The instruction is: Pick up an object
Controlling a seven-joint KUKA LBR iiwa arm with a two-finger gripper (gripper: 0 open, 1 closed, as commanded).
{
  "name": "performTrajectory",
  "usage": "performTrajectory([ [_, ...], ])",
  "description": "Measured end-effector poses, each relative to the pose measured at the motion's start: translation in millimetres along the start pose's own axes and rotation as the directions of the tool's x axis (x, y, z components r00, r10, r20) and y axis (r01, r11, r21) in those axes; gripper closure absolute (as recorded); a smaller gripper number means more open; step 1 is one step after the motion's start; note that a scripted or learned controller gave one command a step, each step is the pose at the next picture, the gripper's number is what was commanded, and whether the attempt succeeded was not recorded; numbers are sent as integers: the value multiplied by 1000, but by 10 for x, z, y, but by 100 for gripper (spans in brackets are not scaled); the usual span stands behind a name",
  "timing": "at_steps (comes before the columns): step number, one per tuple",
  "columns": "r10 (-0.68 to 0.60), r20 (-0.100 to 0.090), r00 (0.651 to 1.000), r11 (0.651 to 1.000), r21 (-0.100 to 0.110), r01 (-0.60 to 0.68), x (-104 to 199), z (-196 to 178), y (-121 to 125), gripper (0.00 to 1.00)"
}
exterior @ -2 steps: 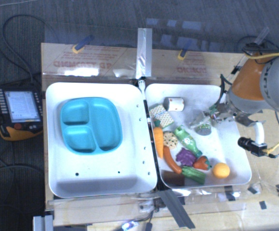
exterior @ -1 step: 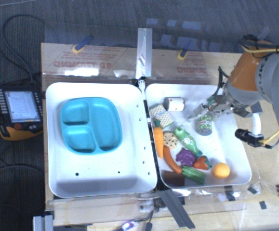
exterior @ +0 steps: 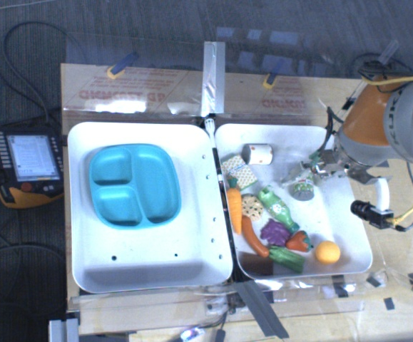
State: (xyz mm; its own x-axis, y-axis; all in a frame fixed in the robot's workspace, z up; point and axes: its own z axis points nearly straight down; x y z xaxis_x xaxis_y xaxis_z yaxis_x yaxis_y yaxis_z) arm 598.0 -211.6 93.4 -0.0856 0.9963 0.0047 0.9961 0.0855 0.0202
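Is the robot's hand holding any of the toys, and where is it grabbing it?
I can't tell. The hand sits low in the right bin by a small round toy.

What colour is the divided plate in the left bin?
Light blue; the divided plate shows clearly in the camera view.

Bright, even overhead light with a cool bluish cast. Glare whitens the plastic sheet point(exterior: 120, 98) at 11 o'clock. Shadows are soft; detail is slightly blurred throughout.

The grey arm point(exterior: 388, 123) reaches in from the right, its end effector point(exterior: 312, 169) pointing down.
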Motion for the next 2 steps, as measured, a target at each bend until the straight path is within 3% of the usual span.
performTrajectory([
  [1,7,5,1000,1000,4,-7,-51,-75,-31,100],
  [2,58,6,998,998,21,-59,628,-1039,-18,100],
])
